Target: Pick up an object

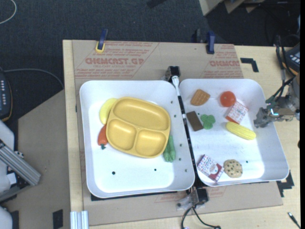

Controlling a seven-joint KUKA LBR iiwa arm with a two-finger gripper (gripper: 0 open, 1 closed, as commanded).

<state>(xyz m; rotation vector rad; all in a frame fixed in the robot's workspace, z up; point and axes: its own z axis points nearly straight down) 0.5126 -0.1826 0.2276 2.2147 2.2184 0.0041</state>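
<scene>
Yellow toy corn (240,130) lies in the right bin (267,142), tilted, toward that bin's right side, and it is the item nearest the jaws (265,117). Just beyond it on the far side sits a small red-and-white packet (236,112), touching or nearly touching a red tomato (228,98) at the packet's far left. Farther left in the same bin are an orange waffle-textured piece (200,97), a green broccoli-like piece (208,121) and a brown bar (194,120) just beside it. Along the near side of the bin rest a chocolate-chip cookie (233,168) and a second red-and-white packet (209,167), close together.

The jaws hang over the right edge of the right bin, close to the corn but apart from it, with nothing visible between them; whether they stand wide or narrow cannot be told from this angle.

In the left bin (95,142) a yellow divided tray (137,127) lies at a slant. A yellow banana-like piece (106,110) and a red-orange pepper (102,136) peek out at its left, and a green leafy piece (169,150) at its near right. Both bins stand on a brown-papered counter (143,56).
</scene>
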